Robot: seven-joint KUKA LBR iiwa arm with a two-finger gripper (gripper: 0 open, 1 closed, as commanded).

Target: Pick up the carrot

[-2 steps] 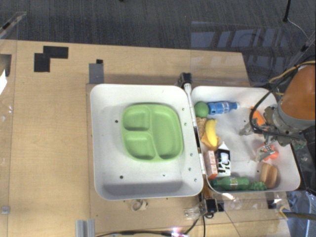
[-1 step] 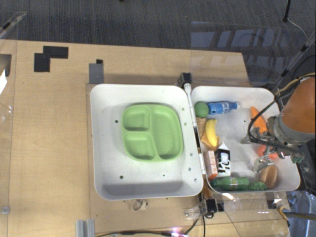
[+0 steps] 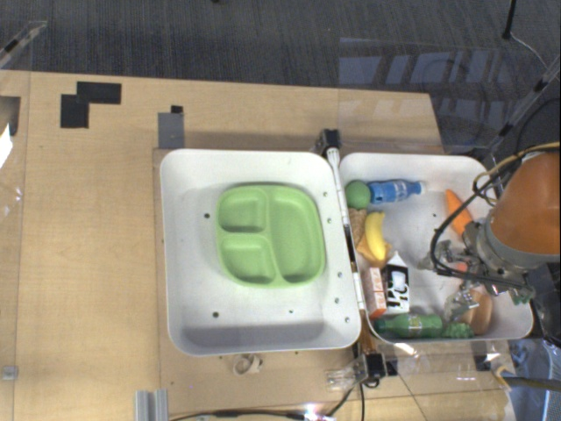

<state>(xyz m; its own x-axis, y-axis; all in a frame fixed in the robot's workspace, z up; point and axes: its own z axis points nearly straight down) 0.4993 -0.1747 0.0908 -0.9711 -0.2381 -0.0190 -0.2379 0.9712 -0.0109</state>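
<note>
Camera view, slanted down over both bins.

Pincer [image 3: 463, 298]: low in right bin [image 3: 412, 163], beneath grey wrist and orange band; wrist and cables screen most of the mechanism. Finger spread: cannot tell. Nothing made out between the fingers.

Directly beside pincer, toward front rim: brown rounded item [image 3: 481, 316], partly covered by the fingers, identity unclear.

Just left of that, along front wall: green elongated item [image 3: 412, 325], dark, far end blurring into leafy green near the brown item.

Left of pincer, near apart: black-and-white carton [image 3: 397, 288], with red-and-white packet [image 3: 375, 289] touching its far side; printing too small to read.

Further left and back: banana [image 3: 374, 237], yellow, lying lengthwise near the bin's left wall.

Behind pincer, toward back right corner: carrot [image 3: 456, 207], orange, only a short stretch visible; lower end cut off by black cables and the arm's orange band. Well apart from the fingers.

Back left corner: green ball [image 3: 357, 194] touching blue bottle [image 3: 394, 190], bottle lying on its side.

Far left of pincer, in left bin [image 3: 188, 182]: green divided tray [image 3: 267, 234], three compartments.
</note>
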